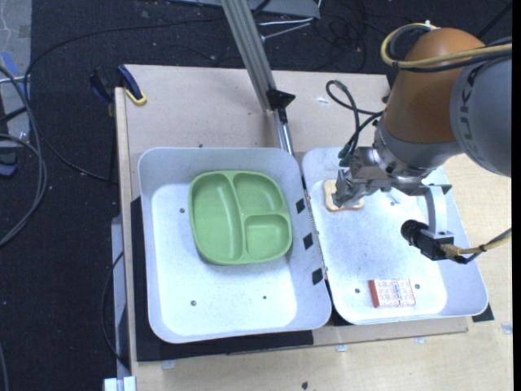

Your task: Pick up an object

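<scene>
My gripper (348, 192) reaches down into the right bin (358, 251), right over a small tan, toast-like object (335, 201) near the bin's far left corner. The wrist covers most of that object; only its left and lower edge peek out. A small red and white packet (393, 292) lies flat near the bin's front edge. A green divided plate (241, 216) sits in the left bin (220, 300).
A slanted metal pole (252, 47) rises behind the bins and ends at a black clamp by their shared corner. A black cable connector (425, 239) hangs over the right bin's right side. Blue and yellow clips (130, 85) lie on the bench's far left corner.
</scene>
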You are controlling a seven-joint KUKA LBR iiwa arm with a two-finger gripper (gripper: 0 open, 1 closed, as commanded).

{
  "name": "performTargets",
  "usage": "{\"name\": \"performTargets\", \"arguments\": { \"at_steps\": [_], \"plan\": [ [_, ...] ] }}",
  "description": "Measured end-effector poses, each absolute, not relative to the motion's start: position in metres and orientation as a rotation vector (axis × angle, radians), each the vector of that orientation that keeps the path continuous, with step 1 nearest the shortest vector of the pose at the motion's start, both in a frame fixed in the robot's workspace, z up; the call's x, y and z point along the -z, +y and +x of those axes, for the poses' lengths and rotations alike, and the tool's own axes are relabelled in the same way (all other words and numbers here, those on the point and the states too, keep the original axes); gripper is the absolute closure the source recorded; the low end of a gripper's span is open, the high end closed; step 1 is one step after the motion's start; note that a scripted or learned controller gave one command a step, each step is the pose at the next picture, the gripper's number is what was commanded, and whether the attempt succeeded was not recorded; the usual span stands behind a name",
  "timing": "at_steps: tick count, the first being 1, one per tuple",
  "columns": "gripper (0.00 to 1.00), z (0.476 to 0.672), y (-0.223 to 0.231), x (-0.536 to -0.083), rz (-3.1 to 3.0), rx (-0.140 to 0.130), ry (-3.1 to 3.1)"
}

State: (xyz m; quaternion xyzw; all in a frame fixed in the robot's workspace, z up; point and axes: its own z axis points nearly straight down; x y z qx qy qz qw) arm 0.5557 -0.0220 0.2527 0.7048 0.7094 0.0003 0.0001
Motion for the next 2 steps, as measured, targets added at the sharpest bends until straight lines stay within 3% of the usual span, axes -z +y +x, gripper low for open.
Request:
{"name": "performTargets", "arguments": {
  "at_steps": [2],
  "plan": [
    [1.0,0.587,0.086,-0.258,2.212,-0.004,2.23]
  ]
}}
